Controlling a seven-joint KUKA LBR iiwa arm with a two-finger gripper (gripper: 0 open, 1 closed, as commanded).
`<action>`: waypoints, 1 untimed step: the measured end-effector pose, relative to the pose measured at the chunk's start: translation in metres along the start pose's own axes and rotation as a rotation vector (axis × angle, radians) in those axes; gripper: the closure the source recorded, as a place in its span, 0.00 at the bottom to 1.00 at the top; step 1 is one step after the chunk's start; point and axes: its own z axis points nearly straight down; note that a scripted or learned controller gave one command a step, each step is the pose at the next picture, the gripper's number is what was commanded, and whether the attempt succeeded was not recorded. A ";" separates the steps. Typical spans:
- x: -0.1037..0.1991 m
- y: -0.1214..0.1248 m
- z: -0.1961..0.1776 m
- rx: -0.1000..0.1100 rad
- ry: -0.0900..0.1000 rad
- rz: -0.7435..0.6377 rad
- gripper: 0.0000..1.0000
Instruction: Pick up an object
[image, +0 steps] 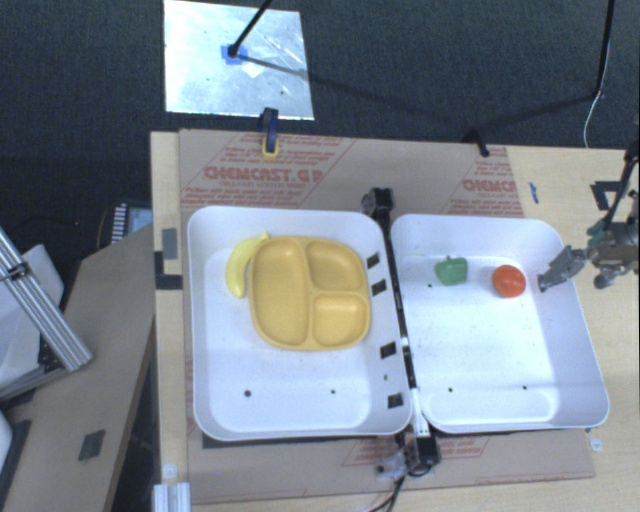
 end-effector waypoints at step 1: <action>0.001 0.002 -0.006 -0.011 -0.003 -0.004 0.00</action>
